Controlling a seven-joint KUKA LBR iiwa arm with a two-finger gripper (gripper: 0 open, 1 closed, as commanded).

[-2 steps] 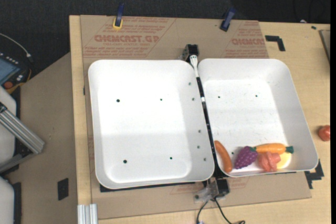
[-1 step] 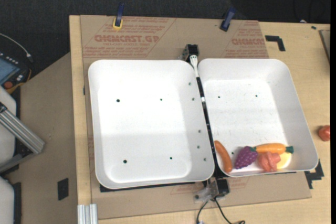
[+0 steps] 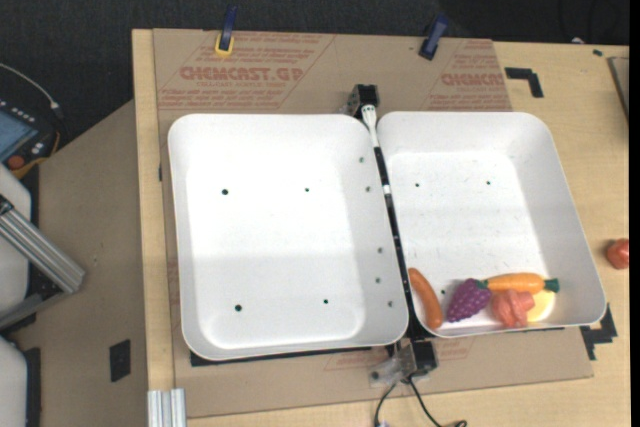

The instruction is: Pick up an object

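Note:
Several toy foods lie along the near edge of the right bin (image 3: 520, 155). An orange sausage (image 3: 425, 298) rests at the bin's near left corner. Beside it sits a purple bunch of grapes (image 3: 467, 299). An orange carrot with a green top (image 3: 521, 283) lies to the right of the grapes, above a red piece (image 3: 509, 308) and a pale yellow piece (image 3: 541, 306).
The left bin (image 3: 270, 235) stands beside the right one on a cardboard sheet (image 3: 300, 65). A small orange-red object (image 3: 618, 254) lies on the bench outside the right bin. Blue clamps (image 3: 228, 30) (image 3: 434, 35) hold the cardboard's far edge.

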